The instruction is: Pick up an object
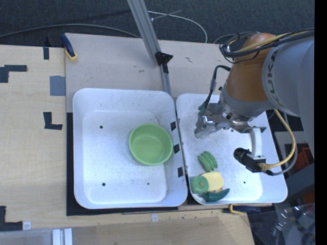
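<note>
— Tool [204,127] is where? Is it open?
— Over the right bin [271,188], near its far left part. I cannot tell. Green ridged toy [208,161] lies just below it.

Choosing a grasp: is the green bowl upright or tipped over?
Upright. The green bowl in the left bin shows its round open mouth and inner bottom facing up.

a pale wooden bench [30,152] with dark tape marks [48,120] along its left edge; dark carpet-like floor [61,6] beyond the far edge, crossed by a thin cable [173,18], perhaps a wire.
</note>
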`<state>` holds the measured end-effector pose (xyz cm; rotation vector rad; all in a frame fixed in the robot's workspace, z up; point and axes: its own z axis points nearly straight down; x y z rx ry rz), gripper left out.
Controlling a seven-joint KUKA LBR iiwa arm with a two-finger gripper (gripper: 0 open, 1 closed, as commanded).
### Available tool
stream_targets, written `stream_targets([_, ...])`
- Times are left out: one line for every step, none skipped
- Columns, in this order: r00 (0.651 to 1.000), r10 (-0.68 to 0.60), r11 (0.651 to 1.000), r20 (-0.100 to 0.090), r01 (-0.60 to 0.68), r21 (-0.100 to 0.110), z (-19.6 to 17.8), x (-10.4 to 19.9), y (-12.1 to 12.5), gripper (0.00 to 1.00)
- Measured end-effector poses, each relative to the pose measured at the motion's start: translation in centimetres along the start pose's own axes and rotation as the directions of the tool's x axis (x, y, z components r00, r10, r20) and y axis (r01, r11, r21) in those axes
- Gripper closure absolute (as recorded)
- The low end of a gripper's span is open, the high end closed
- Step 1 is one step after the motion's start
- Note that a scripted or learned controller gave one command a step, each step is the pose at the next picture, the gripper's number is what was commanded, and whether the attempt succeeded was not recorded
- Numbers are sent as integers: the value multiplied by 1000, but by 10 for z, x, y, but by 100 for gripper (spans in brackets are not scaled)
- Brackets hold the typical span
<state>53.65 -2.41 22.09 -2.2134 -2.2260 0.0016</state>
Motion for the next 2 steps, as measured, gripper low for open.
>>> stream_targets([1000,-1,1000,0,1,0,2,43,13,100])
stream_targets([1000,-2,1000,-1,2,-3,-11,97,37,100])
